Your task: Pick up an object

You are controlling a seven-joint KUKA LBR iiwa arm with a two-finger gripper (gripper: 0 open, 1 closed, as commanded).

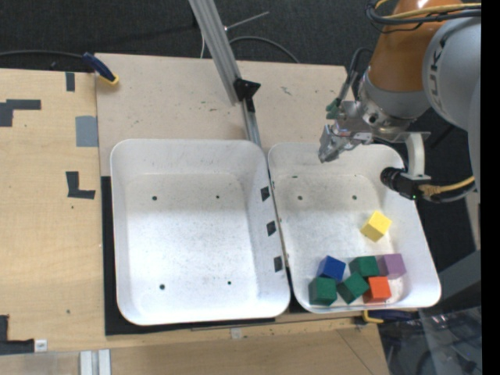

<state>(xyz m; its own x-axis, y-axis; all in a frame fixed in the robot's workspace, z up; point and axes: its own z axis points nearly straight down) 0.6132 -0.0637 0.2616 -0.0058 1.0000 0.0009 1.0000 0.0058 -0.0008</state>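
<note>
Blocks: seven in right bin (406,209), all well below claw (332,148). One yellow (376,226) alone; cluster further down, at near edge: one blue (332,268), three green (353,287), one purple (393,265), one orange (378,289). Claw over bin's far rim, holding nothing; finger gap can't be made out. Left bin (187,233) beside.

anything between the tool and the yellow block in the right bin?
Nothing visible. The tool hangs over the far end of the right bin; the yellow block lies apart from the other blocks, with bare bin floor between it and the tool.
</note>
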